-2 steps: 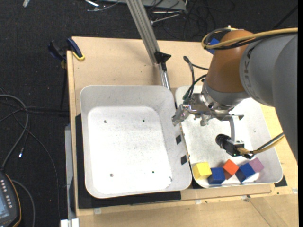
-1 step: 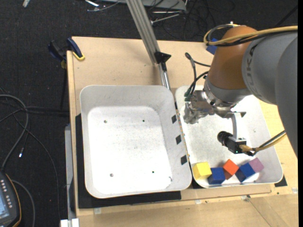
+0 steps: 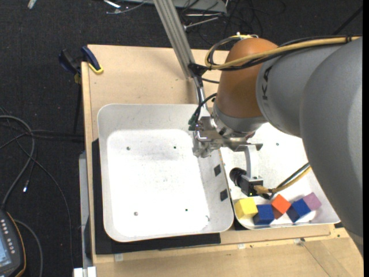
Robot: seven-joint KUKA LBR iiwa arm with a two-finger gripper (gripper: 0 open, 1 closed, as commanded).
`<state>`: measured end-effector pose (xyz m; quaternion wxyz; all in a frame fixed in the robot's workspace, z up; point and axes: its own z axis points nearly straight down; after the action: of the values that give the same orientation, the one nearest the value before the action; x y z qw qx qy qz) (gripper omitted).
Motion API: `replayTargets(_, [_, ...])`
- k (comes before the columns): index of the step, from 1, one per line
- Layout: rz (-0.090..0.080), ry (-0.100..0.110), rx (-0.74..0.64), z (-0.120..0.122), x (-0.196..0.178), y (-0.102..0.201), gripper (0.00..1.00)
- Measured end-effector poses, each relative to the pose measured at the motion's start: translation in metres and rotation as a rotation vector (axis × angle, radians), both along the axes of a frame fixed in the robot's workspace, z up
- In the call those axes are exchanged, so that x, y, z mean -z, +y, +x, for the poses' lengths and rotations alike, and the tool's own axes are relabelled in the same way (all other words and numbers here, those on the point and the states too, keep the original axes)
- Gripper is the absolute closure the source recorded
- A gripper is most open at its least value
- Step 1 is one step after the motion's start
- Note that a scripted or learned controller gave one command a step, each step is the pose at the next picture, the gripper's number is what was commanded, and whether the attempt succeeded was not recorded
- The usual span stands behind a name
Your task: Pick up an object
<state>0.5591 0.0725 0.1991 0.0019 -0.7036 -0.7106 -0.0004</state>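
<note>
Currently the gripper [image 3: 202,145] hangs at centre frame over the shared edge between the left bin [image 3: 150,178] and the right bin [image 3: 275,154]. Whether it is open or closed cannot be told, and nothing is seen in its hold. At lower right, a yellow block [image 3: 247,206], blue block [image 3: 264,214], orange block [image 3: 281,203] and purple block [image 3: 312,201] crowd the right bin's lower wall, which probably leaves little clearance for a grasp.
</note>
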Motion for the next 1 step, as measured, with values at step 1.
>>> replayTargets(1, [-0.005, -0.009, 0.012, 0.0367, -0.0425, -0.0304, 1.00])
